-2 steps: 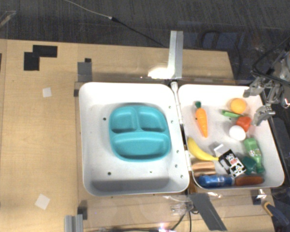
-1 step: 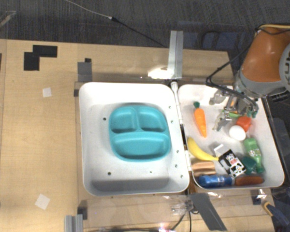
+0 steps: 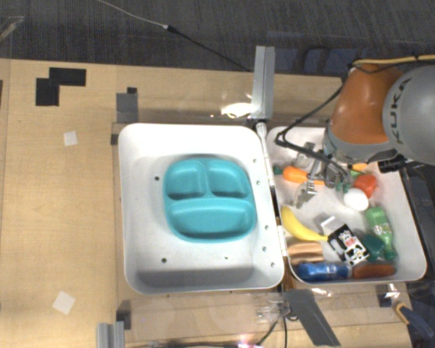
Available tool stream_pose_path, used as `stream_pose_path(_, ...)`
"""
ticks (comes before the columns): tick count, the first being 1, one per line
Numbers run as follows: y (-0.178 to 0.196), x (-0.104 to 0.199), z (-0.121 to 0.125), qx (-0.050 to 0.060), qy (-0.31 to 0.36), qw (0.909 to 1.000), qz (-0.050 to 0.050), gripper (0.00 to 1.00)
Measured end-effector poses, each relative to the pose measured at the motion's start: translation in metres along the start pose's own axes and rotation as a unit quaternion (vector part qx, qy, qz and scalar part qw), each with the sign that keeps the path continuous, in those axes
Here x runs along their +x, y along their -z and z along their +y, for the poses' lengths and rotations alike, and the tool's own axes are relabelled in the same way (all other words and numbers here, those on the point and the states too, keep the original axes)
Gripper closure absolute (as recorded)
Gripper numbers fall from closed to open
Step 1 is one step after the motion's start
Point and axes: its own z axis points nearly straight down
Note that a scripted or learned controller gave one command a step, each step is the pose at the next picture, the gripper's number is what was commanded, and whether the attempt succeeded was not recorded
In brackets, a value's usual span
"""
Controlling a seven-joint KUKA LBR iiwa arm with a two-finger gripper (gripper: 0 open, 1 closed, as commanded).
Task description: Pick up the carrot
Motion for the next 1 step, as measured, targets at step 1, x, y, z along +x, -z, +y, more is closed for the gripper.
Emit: stream_pose_path(1, 0.0, 0.0141, -0.0056, 0.001, -0.126, 0.992, 0.001, 0.0)
